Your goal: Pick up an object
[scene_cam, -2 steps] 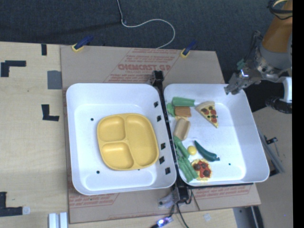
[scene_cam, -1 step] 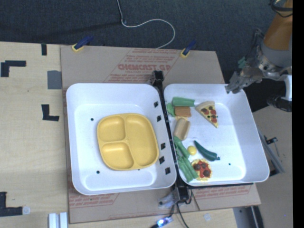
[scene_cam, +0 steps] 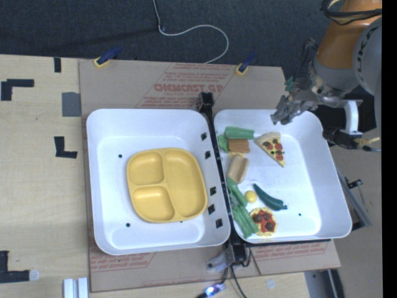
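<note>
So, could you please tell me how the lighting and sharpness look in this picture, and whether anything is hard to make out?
Camera view: even, soft light, with faint shadows under the yellow plate; the white bins are bright but not blown out. The pizza slice reads clearly. The gripper at the right bin's far edge is dark and slightly soft, so its detail is lost.

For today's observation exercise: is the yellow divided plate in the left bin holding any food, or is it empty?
Empty. The yellow divided plate shows three bare compartments; the toy food, such as the pizza slice, lies in the right bin.
</note>
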